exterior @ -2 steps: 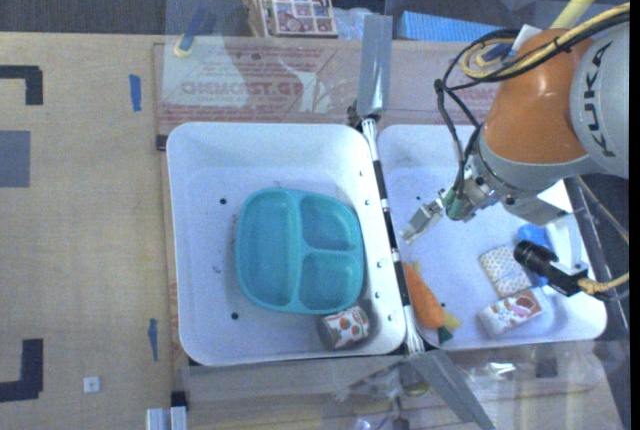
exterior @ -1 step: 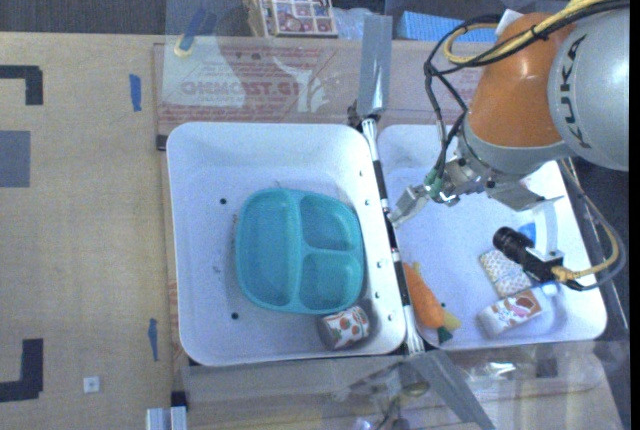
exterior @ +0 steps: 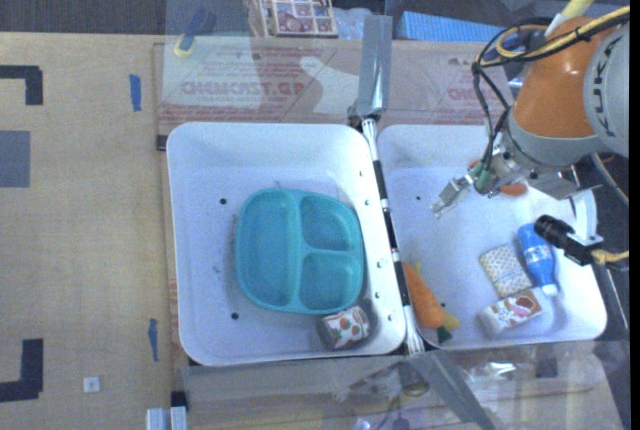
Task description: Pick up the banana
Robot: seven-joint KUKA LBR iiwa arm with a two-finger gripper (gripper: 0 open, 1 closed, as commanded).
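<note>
Beside right bin's (exterior: 400, 248) carrot (exterior: 426, 299), blue bottle (exterior: 537, 258)

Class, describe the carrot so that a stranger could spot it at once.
Find the white bin on the view's right. Along its left wall, near the front corner, lies the carrot. Unlike the blue bottle and pale packet nearby, it is long, orange and tapering.

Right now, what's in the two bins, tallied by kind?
Divided teal plate: 1
Patterned cup: 1
Carrot: 1
Blue bottle: 1
Small carton: 1
Tan sponge-like square: 1
Total: 6
No clear banana among them.
</note>
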